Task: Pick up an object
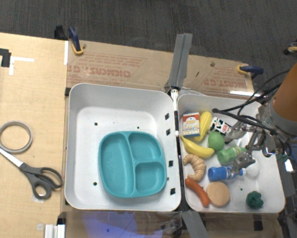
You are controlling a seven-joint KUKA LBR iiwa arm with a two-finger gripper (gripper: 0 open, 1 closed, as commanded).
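The green bottle (pixel 231 153) lay in the right bin (pixel 271 203), tilted, its long axis running roughly left to right, between the green ball (pixel 216 141) and the blue bottle (pixel 221 173). The claw (pixel 245 151) hung directly over its right end, touching or nearly so; whether it was open or closed could not be told from the tangle of cables. By my reading, the bottle lay just to the claw's left, so a grasp would need to close across that long axis.
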